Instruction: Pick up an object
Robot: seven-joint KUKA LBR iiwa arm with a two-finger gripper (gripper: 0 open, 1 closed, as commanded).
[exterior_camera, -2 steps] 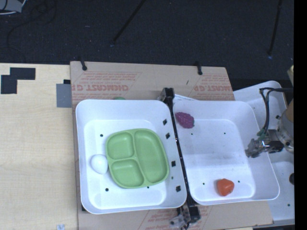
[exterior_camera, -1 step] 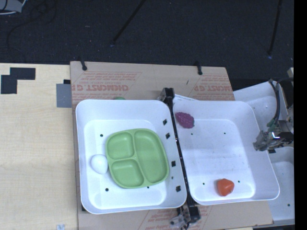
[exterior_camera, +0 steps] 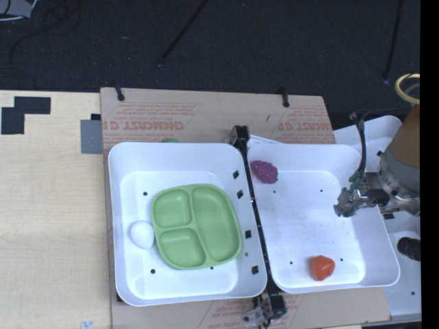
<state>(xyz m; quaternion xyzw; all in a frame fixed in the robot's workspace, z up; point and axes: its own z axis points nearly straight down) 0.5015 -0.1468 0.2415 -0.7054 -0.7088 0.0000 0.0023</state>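
Two white bins sat side by side on the surface, the left bin (exterior_camera: pixel 123 184) and the right bin (exterior_camera: pixel 374 269). The pincer (exterior_camera: pixel 345 205) hung over the right bin near its right wall, carrying nothing; whether it was spread or closed could not be told from this slanted look. Three small things were open to a grab. A purple lump (exterior_camera: pixel 264 171) lay in the right bin's far left corner, just beside the divider. A small orange-red piece (exterior_camera: pixel 321 267) sat near the front wall of the same bin, well apart from the purple one. In the left bin a white ball or egg (exterior_camera: pixel 142 234) was touching the left edge of a green divided plate (exterior_camera: pixel 196 225). The orange-red piece looked the handiest, being nearer the pincer with bare floor all around it. It seemed light and blocky, likely foam or plastic, so a grip across its sides should serve. The purple lump looked bumpy and perhaps soft, and crowded by the wall. The white one looked smooth and apt to roll away.
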